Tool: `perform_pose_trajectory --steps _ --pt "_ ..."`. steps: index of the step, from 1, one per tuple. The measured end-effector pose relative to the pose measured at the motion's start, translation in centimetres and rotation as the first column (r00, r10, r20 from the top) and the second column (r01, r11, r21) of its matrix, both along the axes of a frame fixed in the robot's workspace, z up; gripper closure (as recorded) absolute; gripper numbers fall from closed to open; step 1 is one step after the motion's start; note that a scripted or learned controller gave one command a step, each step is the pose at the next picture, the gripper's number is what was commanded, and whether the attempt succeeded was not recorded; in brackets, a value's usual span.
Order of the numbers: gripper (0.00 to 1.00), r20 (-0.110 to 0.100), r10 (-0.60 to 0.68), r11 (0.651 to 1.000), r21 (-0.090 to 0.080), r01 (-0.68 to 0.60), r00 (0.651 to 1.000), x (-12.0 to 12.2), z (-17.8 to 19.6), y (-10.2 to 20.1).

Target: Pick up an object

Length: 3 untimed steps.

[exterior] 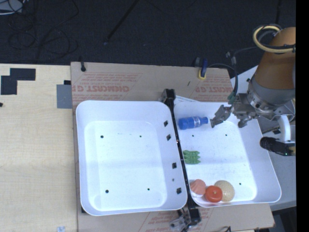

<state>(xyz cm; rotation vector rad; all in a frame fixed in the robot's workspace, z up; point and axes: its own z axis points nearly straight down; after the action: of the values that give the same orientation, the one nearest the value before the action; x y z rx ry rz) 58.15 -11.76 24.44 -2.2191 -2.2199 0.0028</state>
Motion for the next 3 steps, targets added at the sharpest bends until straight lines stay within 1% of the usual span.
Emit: perform_pose_trajectory --steps 1,2,3 --pt "0.00 0.000 -0.005 1.000 -0.001 0.005 1.000 -4.6 2.4 -4.7" --pt "0.00 0.009 -0.004 1.000 -0.003 0.004 1.000 -8.4 10.5 -5.4" --pt "0.00 0.004 -0.002 1.000 -0.002 0.002 1.000 -10.6 12.5 -6.8"
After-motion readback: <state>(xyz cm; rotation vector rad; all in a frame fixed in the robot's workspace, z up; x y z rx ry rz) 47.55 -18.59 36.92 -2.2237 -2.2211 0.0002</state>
